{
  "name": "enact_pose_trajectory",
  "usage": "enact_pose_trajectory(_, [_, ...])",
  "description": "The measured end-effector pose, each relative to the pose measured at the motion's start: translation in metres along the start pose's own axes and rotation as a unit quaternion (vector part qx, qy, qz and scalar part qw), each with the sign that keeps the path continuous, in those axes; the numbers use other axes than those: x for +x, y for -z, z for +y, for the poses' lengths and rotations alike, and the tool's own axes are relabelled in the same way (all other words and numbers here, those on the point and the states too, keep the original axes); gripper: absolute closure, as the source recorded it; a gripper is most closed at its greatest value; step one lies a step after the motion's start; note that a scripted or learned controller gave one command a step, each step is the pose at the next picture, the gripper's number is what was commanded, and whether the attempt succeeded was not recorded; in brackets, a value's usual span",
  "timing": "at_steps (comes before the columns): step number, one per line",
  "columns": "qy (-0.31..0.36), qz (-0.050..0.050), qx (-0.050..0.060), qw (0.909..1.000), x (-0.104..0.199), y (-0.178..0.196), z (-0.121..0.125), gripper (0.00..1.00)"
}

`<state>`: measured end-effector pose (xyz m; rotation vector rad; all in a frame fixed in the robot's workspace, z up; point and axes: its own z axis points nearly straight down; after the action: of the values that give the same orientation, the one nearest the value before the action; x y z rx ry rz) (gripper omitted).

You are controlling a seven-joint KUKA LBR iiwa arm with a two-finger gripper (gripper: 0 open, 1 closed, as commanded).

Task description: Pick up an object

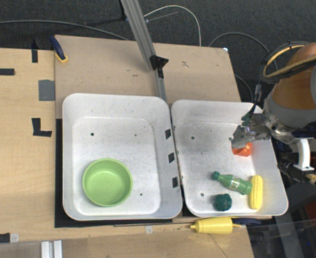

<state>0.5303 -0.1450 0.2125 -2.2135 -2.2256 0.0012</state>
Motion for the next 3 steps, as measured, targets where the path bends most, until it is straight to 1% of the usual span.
enact_pose_trajectory(1, [0.000,0.000,0.001,1.0000,0.057,-0.009,0.000,1.00])
enact_pose_trajectory(2, [0.001,0.000,0.001,1.0000,0.113,-0.013,-0.005,1.00])
enact_pose_trajectory(3, [0.001,0.000,0.000,1.0000,0.167,-0.004,-0.012,1.00])
